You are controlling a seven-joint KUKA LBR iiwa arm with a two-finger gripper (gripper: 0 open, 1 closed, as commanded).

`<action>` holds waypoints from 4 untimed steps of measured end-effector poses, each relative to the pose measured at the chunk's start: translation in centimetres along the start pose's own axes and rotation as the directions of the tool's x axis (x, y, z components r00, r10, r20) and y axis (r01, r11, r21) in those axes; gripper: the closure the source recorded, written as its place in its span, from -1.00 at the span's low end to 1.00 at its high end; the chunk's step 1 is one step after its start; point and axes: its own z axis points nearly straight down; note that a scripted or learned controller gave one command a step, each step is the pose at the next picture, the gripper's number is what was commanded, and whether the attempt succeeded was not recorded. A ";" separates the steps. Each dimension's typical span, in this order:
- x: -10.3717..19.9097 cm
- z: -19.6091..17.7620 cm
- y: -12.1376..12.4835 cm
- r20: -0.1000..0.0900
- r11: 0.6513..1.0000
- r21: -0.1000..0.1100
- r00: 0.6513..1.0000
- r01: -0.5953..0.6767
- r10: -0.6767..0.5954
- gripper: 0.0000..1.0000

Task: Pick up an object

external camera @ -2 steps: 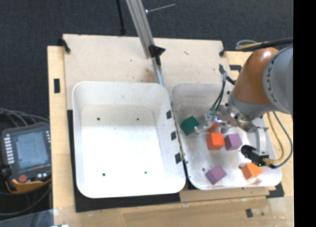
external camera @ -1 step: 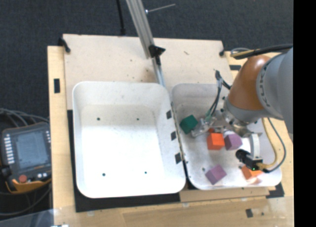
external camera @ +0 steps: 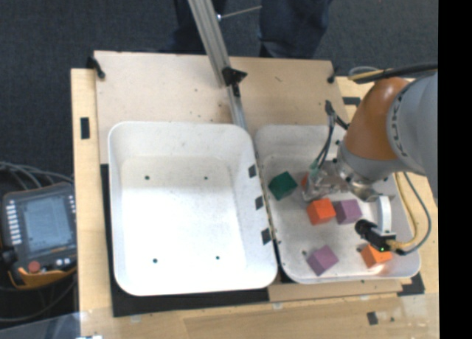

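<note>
The right bin [external camera: 291, 142] holds several small blocks. A green block [external camera: 282, 185] lies near its left wall. An orange block [external camera: 321, 211] and a purple block [external camera: 347, 211] sit side by side in the middle. Another purple block [external camera: 321, 259] lies near the front rim, and a second orange block [external camera: 376, 256] sits at the front right, partly hidden by a black cable fitting. My gripper [external camera: 316, 187] reaches down into the bin between the green block and the first orange block, just above the latter. The wrist hides much of the gripper.
The left bin [external camera: 118, 183] stands beside the right one, sharing a raised rim. A slanted aluminium post [external camera: 214, 28] rises behind the bins. Cables [external camera: 409, 212] loop along the right bin's right side. A teach pendant [external camera: 40, 231] lies off the bench to the left.
</note>
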 end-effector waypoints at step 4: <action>5.0 -16.2 0.1 -0.002 1.000 0.005 1.000 0.014 -0.014 1.00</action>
